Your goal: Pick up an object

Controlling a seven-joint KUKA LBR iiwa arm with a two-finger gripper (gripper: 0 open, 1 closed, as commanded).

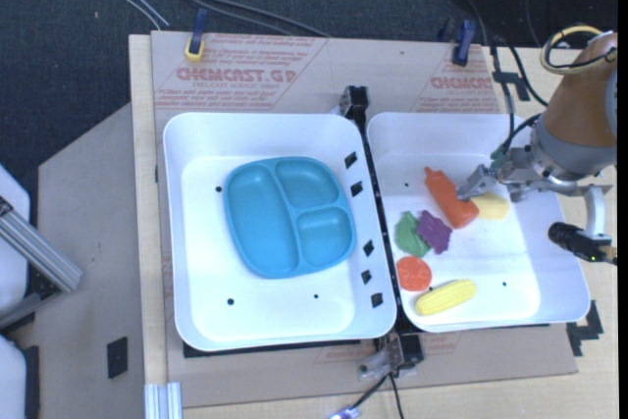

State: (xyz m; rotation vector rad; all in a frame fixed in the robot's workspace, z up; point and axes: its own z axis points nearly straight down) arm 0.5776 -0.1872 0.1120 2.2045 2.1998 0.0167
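Observation:
Several toy foods lie in the right bin (510, 137): an orange carrot-like piece (449, 198), a small yellow piece (493, 208), a green piece (408, 234), a purple piece (433, 232), a red-orange slice (413, 273) and a yellow corn cob (445, 295). My gripper (496, 183) reaches in from the right and hangs low over the yellow piece, close to the right end of the orange piece. I cannot tell whether it touches either one.
The left bin (186, 211) holds a blue divided plate (289, 214). A black divider with clips (361, 201) runs between the bins. The arm's orange band (581, 108) sits above the right bin's far right edge. Cables (510, 78) trail behind it.

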